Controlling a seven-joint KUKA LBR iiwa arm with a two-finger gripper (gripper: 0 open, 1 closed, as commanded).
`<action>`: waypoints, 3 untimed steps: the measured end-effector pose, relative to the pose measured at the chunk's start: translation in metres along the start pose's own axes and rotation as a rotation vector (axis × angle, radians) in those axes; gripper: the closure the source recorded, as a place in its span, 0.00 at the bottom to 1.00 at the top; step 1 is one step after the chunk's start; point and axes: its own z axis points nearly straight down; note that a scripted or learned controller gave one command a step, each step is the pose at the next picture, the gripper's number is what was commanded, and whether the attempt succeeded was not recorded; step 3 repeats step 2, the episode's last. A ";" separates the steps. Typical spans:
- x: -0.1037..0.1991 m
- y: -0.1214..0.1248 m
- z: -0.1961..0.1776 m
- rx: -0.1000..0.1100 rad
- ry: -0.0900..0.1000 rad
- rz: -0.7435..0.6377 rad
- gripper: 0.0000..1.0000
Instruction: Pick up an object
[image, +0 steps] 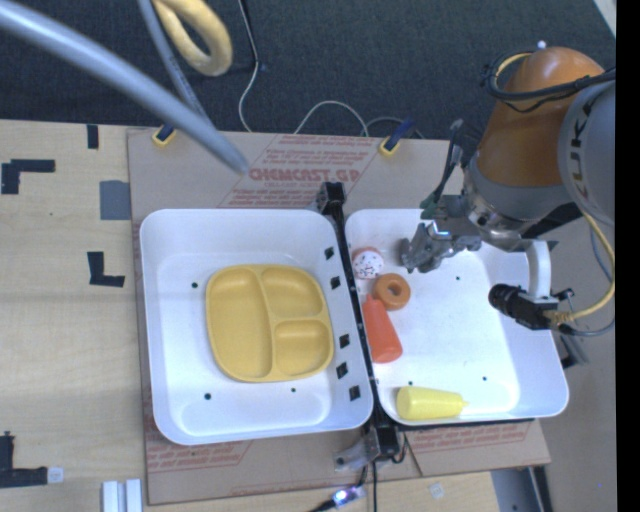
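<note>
Nearest us, yellow object (430, 402) lies in right bin (520, 390); we cannot tell the hand's (420, 252) state above it.

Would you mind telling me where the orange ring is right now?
The orange ring lies in the right bin, near its left wall, between the small white ball and the orange cylinder.

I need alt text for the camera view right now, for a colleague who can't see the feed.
The arm's hand hangs over the right bin, near its upper left part, just right of a small white ball and an orange ring. An orange carrot-shaped piece and a yellow piece also lie there. The left bin holds a yellow divided plate.
</note>
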 end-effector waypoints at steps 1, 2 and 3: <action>0.052 -0.015 0.001 -0.001 0.000 -0.002 1.00; 0.110 -0.024 0.010 0.000 0.000 -0.003 1.00; 0.110 -0.024 0.010 0.000 0.000 -0.003 1.00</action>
